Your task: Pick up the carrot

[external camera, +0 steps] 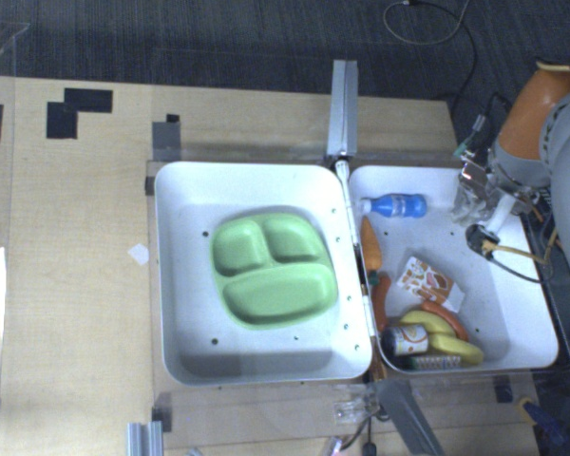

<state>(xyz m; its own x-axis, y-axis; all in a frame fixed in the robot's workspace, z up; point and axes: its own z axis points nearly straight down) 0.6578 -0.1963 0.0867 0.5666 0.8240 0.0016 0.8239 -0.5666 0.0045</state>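
The carrot (370,243) is a slim orange stick lying lengthwise along the left wall of the right bin (513,350). My gripper (475,200) hovers at the right bin's far right corner, well to the right of the carrot and apart from it. Its metal wrist and cabling hide the tips.
A blue bottle (396,205) lies at the far end of the right bin. A snack packet (426,280), a banana (444,340), a can (406,340) and a red item (381,293) crowd its near half. The left bin (180,255) holds a green divided plate (274,266).
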